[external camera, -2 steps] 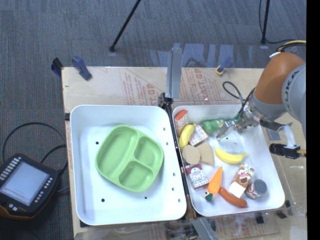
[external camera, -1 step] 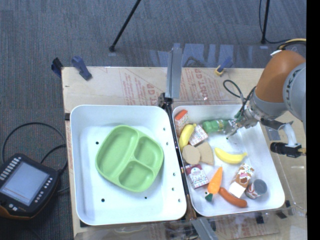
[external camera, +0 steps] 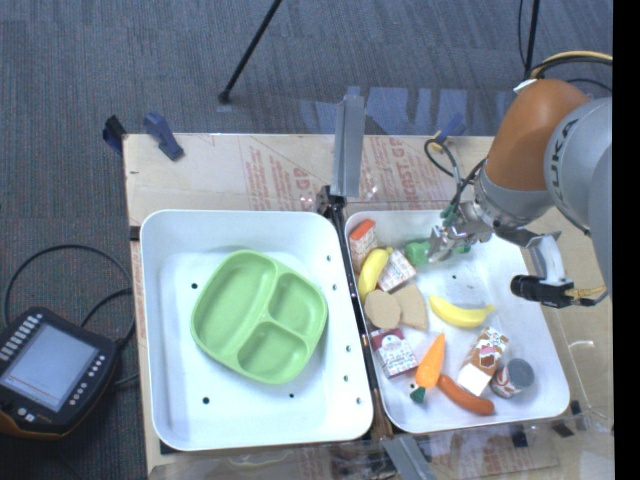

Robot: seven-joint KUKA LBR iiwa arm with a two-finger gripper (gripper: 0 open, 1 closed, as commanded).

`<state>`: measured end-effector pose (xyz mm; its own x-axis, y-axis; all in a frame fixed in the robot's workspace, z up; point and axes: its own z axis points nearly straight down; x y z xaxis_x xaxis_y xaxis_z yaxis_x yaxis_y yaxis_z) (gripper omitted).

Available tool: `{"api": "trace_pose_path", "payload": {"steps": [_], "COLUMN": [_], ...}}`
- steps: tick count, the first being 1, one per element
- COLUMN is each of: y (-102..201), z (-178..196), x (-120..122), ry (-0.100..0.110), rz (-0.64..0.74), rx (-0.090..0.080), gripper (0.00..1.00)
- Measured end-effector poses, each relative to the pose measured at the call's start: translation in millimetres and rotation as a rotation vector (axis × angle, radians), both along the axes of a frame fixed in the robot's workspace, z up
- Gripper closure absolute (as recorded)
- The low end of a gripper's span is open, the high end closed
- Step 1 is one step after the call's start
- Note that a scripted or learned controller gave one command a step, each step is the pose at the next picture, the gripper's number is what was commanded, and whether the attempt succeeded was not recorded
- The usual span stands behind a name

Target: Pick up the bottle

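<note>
A small green bottle (external camera: pixel 417 253) lies near the back of the right bin (external camera: pixel 545 338), beside a small carton (external camera: pixel 397 270). My gripper (external camera: pixel 450 238) is low over the bottle's right end and hides part of it. A bit of green also shows just right of the gripper. The grey arm with its orange band (external camera: pixel 530 148) comes in from the upper right.
The right bin also holds two bananas (external camera: pixel 372 268) (external camera: pixel 458 312), a carrot (external camera: pixel 430 361), a sausage (external camera: pixel 465 395), a can (external camera: pixel 515 378), bread slices (external camera: pixel 395 309) and several cartons. The left bin (external camera: pixel 170 258) holds a green divided plate (external camera: pixel 260 315). A pendant (external camera: pixel 45 368) lies on the floor at the left.
</note>
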<state>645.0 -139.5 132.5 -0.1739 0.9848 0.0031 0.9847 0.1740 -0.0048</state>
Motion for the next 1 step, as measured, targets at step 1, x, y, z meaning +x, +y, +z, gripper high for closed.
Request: {"api": "trace_pose_path", "payload": {"steps": [1], "y": [-8.8], "z": [83.2], "x": [-0.2], "ry": [-0.001], "rz": [-0.200], "rx": [-0.003], "gripper": [1.00]}}
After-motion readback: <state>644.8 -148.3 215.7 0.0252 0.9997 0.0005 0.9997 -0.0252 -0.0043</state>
